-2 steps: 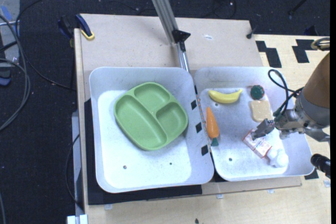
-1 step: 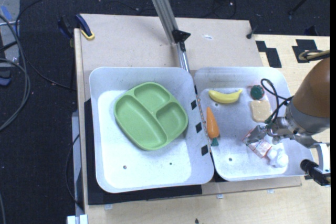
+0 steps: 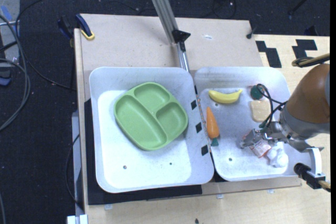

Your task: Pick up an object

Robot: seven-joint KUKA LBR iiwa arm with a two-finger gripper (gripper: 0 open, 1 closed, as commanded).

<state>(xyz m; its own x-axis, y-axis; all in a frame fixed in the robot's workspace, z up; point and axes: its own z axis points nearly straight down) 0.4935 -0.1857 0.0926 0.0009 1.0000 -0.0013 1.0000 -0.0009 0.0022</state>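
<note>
- Objects for picking all lie in the right bin (image 3: 233,168), which stands on the bench (image 3: 131,39). The bench reaches well beyond the fingers (image 3: 251,140) on every side.
- Left bin (image 3: 97,113): touching the right bin along its inner edge, well to the left of the fingers.
- Arm (image 3: 310,105): grey with an orange band, coming in from the right. Its wrist is just right of the fingers, low over the right bin.
- Green tray (image 3: 151,115): three compartments, lying flat in the left bin, well left of the fingers.
- Banana (image 3: 226,96): yellow, lying flat in the right bin, up and to the left of the fingers, apart from them.
- Carrot (image 3: 211,123): orange, lengthwise along the bin's left wall, left of the fingers, near but not touching.
- Tan block (image 3: 258,110): just above the fingers, beside the wrist.
- Red-and-white packet (image 3: 261,150): just below and right of the fingers. I cannot tell whether it touches them.
- White lump (image 3: 278,157): lower right of the fingers, next to the packet.
- Dark green round piece (image 3: 256,93): above the tan block, farther up from the fingers.
- Fingers: low over the bin floor. I cannot tell whether they are apart or together, and nothing is visibly between them.
</note>
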